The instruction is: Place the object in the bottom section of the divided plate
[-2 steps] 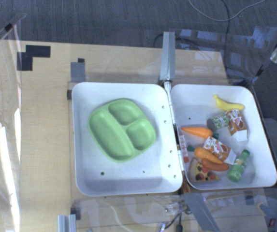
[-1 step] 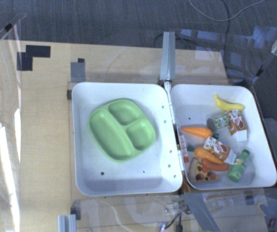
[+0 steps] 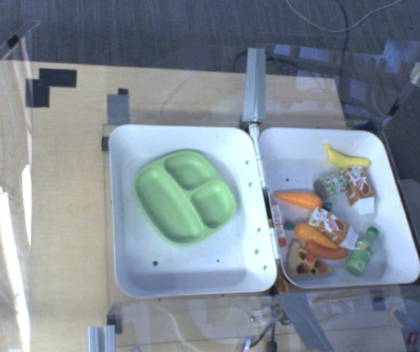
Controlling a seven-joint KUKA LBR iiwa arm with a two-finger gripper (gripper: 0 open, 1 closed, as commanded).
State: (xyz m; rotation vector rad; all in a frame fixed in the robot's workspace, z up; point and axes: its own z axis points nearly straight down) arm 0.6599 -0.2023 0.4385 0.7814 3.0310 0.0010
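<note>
- Overlapping in the right bin (image 3: pixel 297 152), the small toy foods partly hide one another: a banana (image 3: pixel 345 157) at the far side, a carrot (image 3: pixel 297 199), two cartons (image 3: pixel 334 227), a green bottle (image 3: pixel 361 253).
- A flat piece (image 3: pixel 305 261) at the near edge is hard to make out, perhaps a pizza slice.
- Gripper: whether it is spread or closed cannot be told.
- Green divided plate (image 3: pixel 186 195) lies in the middle of the left bin (image 3: pixel 129 270), with nothing in its three sections.
</note>
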